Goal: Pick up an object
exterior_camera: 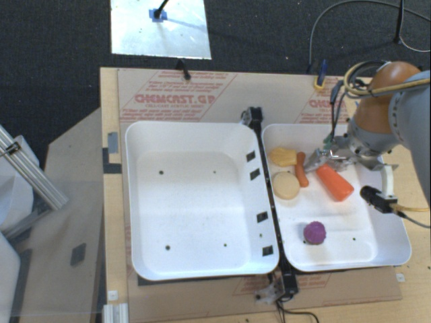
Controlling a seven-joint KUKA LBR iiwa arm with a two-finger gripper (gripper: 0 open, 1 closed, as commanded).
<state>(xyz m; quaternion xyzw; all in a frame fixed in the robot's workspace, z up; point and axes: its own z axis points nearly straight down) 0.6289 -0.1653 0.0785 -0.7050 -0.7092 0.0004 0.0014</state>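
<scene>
The right bin (387,244) holds several objects. A yellow piece (283,157) lies at its upper left, with a small thin orange piece (301,171) just right of it. Below them sits a round tan disc (286,186). A larger orange carrot-shaped object (335,183) lies in the middle, slanting down to the right. A purple ball (314,232) rests near the front. My gripper (318,159) is low over the bin's upper middle, between the thin orange piece and the top end of the carrot shape, close to both. Nothing is visibly lifted.
The left bin (145,180) stands beside the right one, with a black divider strip (264,180) and clips between them. The arm's wrist and cables (377,120) hang over the right bin's far right corner. A metal plate (160,19) lies beyond the bench.
</scene>
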